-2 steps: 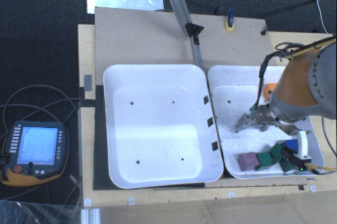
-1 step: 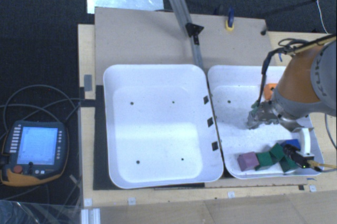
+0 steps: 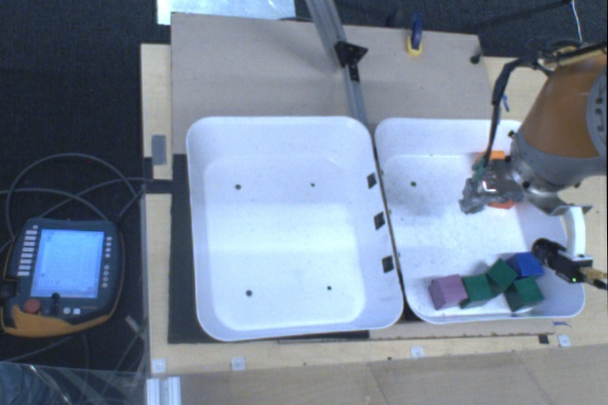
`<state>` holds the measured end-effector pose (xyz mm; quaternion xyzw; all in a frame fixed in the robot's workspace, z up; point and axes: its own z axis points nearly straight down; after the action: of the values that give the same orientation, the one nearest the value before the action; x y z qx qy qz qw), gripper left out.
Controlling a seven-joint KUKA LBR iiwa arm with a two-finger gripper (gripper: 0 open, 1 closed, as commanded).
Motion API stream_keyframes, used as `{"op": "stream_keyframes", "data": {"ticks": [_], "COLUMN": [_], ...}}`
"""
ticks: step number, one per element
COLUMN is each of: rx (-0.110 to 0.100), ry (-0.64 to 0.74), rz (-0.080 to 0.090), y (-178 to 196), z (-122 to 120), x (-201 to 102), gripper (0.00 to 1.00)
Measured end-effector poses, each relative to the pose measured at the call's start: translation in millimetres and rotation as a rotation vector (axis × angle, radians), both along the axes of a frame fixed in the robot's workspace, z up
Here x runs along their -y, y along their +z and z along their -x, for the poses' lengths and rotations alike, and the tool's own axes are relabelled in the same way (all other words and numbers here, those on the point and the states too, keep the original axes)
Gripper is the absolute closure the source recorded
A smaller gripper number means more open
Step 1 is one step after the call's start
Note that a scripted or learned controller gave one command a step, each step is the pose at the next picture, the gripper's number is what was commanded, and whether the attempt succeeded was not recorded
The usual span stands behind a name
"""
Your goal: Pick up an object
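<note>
The left bin [image 3: 285, 222] sits beside the right bin [image 3: 427, 165], where a purple block [image 3: 445, 290], green blocks [image 3: 494, 281] and a blue block [image 3: 524, 264] crowd the near corner. The gripper [image 3: 482, 194] hangs above; finger state unclear.

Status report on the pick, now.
Gripper over right bin, upper right area, orange object beside it. Nothing seen held. Purple, green and blue blocks clustered at bin's near right corner. Path unobstructed.
</note>
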<state>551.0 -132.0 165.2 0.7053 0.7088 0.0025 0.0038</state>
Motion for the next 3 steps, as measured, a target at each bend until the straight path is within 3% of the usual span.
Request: {"op": "stream_keyframes", "data": {"ticks": [2, 3], "rx": [-0.003, -0.005], "ry": [0.000, 0.005], "rz": [0.000, -0.003], "y": [81.1, 69.8], "z": [-1.8, -25.1], "x": [10.0, -41.2], "gripper": [1.00, 1.00]}}
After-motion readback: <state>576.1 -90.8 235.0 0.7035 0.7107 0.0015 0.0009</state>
